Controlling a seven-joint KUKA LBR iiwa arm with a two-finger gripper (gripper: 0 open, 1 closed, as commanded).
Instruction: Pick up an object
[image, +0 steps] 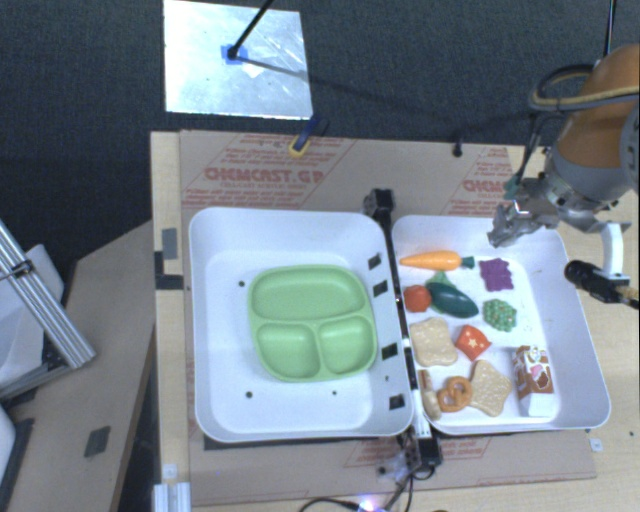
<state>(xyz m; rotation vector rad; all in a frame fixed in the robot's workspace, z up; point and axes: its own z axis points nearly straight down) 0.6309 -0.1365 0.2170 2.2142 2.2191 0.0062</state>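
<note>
Toy carrot (436, 261), lying with its long axis left-right at the back of the right bin (578, 335), sits down-left of the gripper (503, 232), which hovers apparently empty, its opening too blurred to tell.

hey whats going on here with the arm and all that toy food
A KUKA arm's gripper hovers over the far edge of the right bin, close to the toy carrot and purple grapes, with nothing seen between its fingers. Other toy foods lie around that bin. The left bin holds a green divided plate.
</note>
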